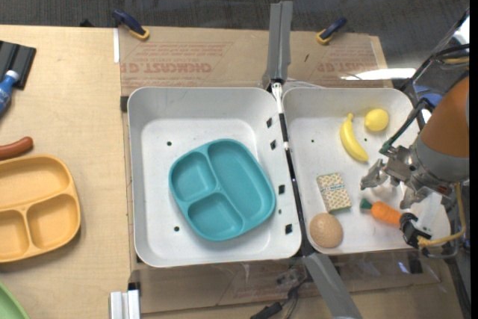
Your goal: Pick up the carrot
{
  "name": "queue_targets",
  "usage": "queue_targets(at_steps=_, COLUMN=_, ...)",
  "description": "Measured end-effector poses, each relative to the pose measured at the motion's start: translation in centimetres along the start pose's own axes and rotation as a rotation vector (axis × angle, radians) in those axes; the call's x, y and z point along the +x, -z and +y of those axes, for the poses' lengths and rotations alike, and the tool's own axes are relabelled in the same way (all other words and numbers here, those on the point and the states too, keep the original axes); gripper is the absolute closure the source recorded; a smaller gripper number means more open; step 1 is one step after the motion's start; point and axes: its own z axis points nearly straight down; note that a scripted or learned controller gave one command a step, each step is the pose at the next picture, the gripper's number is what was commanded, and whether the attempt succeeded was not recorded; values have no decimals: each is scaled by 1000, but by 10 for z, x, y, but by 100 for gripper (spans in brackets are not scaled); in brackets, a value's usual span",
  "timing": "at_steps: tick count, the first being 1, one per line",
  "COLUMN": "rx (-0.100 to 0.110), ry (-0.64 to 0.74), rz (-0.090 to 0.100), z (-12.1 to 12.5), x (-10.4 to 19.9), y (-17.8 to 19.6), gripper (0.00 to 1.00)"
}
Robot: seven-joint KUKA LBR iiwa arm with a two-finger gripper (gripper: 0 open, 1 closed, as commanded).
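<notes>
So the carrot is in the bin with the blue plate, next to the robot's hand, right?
Not quite. The carrot lies in the right bin, not the one with the blue plate. The camera view shows it by the end effector.

Both white bins (142, 183) appear as smooth, moulded plastic with a slight sheen. The teal divided tray (221, 189) is matt plastic. The carrot (386, 214) and banana (352, 138) show a glossy, plastic-like skin. The gripper (392, 175) is bare grey metal. Brown cardboard (194, 60), matt, lies beneath the bins.
</notes>
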Motion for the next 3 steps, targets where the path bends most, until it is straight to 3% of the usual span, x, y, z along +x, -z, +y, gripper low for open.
queue_targets(at_steps=1, rx=-4, ry=-195, rz=3, z=-15, x=-3, y=-17, gripper=0)
queue_targets(at_steps=2, rx=-10, ry=-194, rz=5, z=-12, x=-3, y=-6, gripper=100)
queue_targets(at_steps=3, rx=-7, ry=261, rz=1, z=-13, x=30, y=31, gripper=100)
